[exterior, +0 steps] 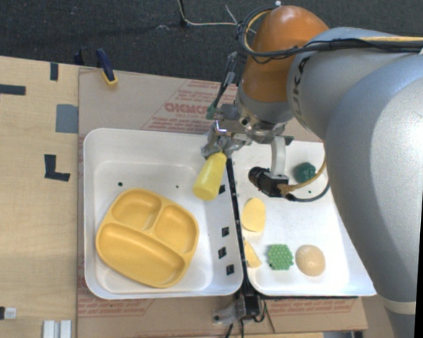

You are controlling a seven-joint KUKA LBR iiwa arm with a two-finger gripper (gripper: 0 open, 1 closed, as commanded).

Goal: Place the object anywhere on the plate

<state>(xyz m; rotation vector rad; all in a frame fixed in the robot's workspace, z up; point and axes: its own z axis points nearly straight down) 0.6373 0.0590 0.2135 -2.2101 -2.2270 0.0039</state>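
A yellow cylinder-shaped object hangs tilted over the right side of the left bin, its top end between the fingers of my gripper, which is shut on it. The yellow divided plate lies in the left bin, down and to the left of the held object. The cylinder is above the bin floor, apart from the plate.
The right bin holds a pale yellow oval piece, a yellow wedge, a green bumpy item, a beige round item and a teal item. The arm covers the upper right.
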